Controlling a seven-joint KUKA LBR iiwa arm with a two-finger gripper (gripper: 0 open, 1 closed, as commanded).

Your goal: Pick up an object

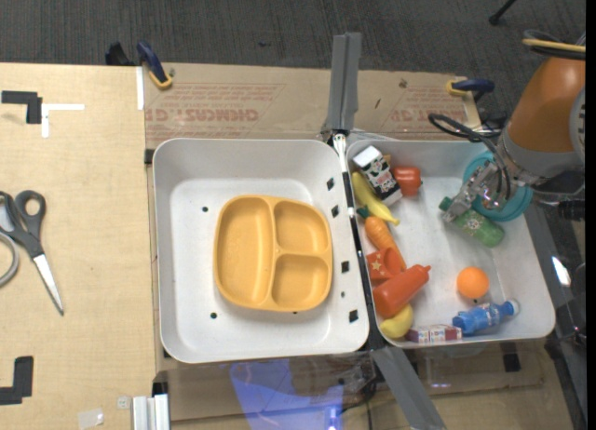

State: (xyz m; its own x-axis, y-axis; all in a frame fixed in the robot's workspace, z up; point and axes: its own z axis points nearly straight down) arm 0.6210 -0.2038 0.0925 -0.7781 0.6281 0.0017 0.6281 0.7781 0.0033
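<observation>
Landmark: the right bin (521,326) is taken as the reference for all places.
Tool: the tool (477,197) is seen low over the upper right part of the right bin; how far it is opened cannot be told, and nothing can be confirmed as gripped.
Green object: a green object (477,224) is found directly under the tool, its long axis lying roughly left to right with a slight downward tilt to the right; its left end is dark.
Other contents: an orange ball (472,283) and a blue bottle (484,317) are placed in the lower right of the right bin; a milk carton (377,174), a banana (371,202), a carrot (382,238) and a red bottle (400,289) are crowded along its left wall.
Left bin: a yellow divided plate (274,253) is held in the left bin (177,261), just beside the right bin.
Hard to make out: the tool's tips are blurred against the teal body; the arm (549,107) is cut off at the frame edge.
Surface: a pale wooden surface (74,233) is seen far left of the right bin, with scissors (33,233) laid on it.
Room: dark carpet (233,0) is seen beyond.
</observation>
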